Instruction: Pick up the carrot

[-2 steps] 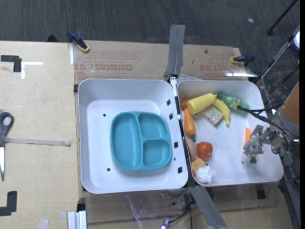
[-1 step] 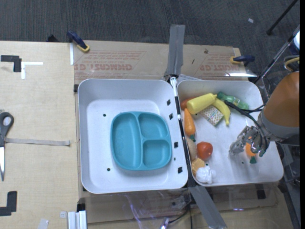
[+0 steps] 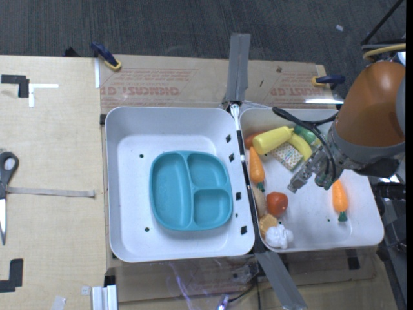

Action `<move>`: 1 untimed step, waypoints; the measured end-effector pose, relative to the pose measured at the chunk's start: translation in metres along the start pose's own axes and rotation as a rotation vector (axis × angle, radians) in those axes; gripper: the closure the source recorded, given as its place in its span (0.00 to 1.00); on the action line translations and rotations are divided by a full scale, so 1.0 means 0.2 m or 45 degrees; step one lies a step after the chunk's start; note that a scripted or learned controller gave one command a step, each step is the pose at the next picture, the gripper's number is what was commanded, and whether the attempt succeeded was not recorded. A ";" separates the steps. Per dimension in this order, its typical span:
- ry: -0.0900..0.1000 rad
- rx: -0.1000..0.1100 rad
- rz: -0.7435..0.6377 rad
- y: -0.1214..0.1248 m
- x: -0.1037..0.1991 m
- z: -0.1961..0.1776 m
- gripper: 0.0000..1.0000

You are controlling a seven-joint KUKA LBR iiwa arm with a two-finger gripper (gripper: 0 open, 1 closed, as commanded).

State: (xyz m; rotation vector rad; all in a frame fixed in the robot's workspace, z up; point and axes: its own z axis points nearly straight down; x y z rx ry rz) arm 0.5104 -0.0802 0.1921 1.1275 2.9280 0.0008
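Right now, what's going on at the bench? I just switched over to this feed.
The arm has reached into the right bin, and its gripper hangs over the middle of it among toy foods. One carrot lies just right of the gripper, on the bin floor; another lies by the bin's left wall. Nothing shows between the fingers, so no carrot is picked up yet. The left bin holds a blue tray.
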 end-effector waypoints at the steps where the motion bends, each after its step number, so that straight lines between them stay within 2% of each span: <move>1: -0.007 -0.001 -0.089 -0.20 -0.21 -1.25 1.00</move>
